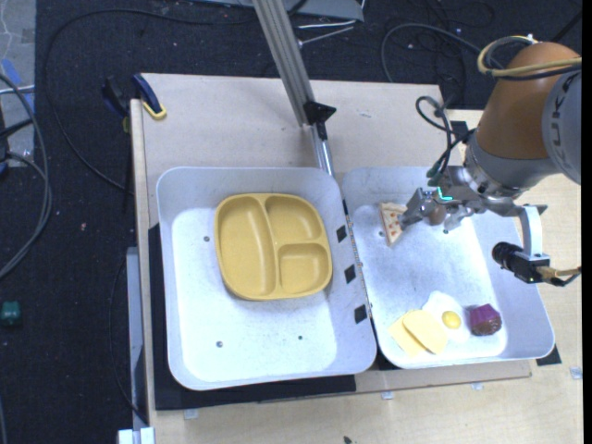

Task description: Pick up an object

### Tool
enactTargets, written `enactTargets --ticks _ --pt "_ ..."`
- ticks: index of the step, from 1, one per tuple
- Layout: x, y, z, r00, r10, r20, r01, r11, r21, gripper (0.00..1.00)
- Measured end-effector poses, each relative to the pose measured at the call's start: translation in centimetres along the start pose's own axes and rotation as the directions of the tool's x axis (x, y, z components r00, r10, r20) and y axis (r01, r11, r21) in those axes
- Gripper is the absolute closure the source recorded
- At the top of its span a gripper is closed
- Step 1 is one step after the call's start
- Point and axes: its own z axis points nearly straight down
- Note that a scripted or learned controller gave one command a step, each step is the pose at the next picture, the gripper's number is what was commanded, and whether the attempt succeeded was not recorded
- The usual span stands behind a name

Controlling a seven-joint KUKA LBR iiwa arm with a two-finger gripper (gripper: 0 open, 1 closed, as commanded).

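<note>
Yellow divided plate (274,246), white bins (185,340), purple object (483,319), pale yellow fried-egg toy (427,324).

A yellow divided plate (274,246) sits in the left bin (185,340).

1 fixed camera looks down at a slant on the bench (231,118), far enough to take in both bins, the left bin (185,340) lying well left of the gripper (413,213).
</note>
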Motion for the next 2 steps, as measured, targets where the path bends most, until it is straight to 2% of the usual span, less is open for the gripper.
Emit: enactTargets --ticks 1,2 --pt "0.0 0.0 -0.1 1.0 0.0 0.0 0.0 1.0 -0.002 0.0" --pt "-0.9 -0.4 5.5 1.0 0.003 0.001 -0.003 1.0 0.003 0.0"
